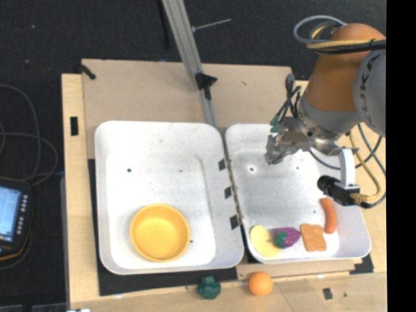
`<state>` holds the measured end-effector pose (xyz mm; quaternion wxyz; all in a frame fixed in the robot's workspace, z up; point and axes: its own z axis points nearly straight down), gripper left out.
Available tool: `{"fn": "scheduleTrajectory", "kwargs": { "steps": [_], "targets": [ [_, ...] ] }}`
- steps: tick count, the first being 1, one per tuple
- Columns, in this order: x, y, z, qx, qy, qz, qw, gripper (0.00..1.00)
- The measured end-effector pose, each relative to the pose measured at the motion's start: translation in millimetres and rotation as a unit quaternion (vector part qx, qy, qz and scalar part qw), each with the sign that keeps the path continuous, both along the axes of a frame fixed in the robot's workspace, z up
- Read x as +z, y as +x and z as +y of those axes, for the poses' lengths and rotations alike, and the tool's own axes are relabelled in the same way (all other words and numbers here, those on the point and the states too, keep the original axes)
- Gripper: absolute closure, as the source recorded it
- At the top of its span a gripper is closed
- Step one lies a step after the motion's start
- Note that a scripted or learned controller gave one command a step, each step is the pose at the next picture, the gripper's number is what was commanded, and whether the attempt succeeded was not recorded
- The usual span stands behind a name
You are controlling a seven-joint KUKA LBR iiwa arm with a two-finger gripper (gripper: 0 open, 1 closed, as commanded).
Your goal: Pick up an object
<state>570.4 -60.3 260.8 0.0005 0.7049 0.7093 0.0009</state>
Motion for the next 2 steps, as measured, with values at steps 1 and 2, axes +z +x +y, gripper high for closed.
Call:
{"fn": "scheduleTrajectory", "kwargs": {
  "steps": [1, 2],
  "targets": [
    [-14, 22, 51, 0.0, -0.0001, 0.001, 1.0, 1.0],
    [-10, 40, 105, 0.001, 0.0005, 0.0, 1.0, 1.0]
  ]
}}
